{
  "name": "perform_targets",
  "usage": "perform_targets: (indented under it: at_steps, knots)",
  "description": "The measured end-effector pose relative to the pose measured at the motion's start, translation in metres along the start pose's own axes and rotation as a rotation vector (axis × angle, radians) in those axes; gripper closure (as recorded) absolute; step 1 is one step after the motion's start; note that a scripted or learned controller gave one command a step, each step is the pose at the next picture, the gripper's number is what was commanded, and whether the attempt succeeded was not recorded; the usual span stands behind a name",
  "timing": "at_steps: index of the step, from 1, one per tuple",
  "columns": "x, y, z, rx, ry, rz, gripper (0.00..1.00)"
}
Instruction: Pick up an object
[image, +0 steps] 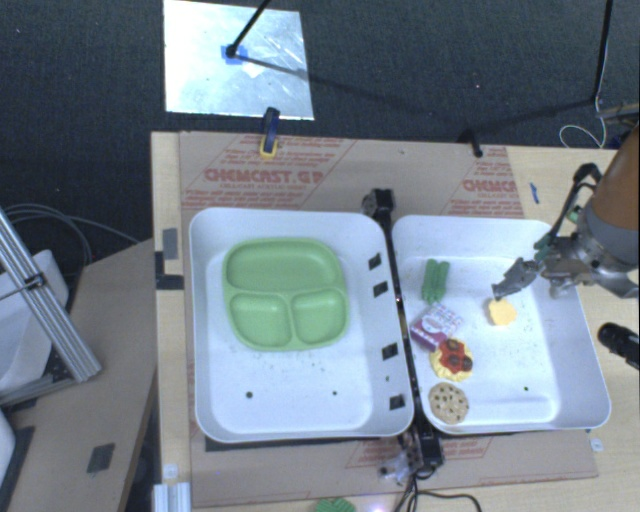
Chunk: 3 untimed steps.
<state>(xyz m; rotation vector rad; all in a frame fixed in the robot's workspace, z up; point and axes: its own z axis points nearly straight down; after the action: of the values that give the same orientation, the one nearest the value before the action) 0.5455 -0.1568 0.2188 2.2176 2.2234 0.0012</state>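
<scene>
The right bin (575, 345) holds several toy foods. A yellow cheese-like piece (502, 313) lies near its middle. A green bean-shaped piece (435, 279) sits at the left. Below it are a pink and white wrapped item (436, 325), a small pizza slice with red dots (453, 359) and a round cookie (448, 402). My gripper (508, 284) reaches in from the right and hovers just above and beside the yellow piece. Nothing shows between its fingers.
The left bin (215, 400) holds a green divided plate (286, 293). Black clips (380, 290) line the divider between the bins. A yellow clamp (269, 135) stands at the back of the bench, and a foil sheet (238, 58) lies behind it.
</scene>
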Motion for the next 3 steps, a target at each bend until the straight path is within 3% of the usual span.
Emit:
perform_targets:
  at_steps: [1, 2, 3]
  knots:
    - [-0.028, 0.022, 0.104, 0.006, 0.001, 0.003, 0.00]
    - [-0.023, 0.024, 0.136, 0.003, 0.001, 0.001, 0.00]
    - [-0.024, 0.025, 0.123, -0.003, -0.001, 0.002, 1.00]
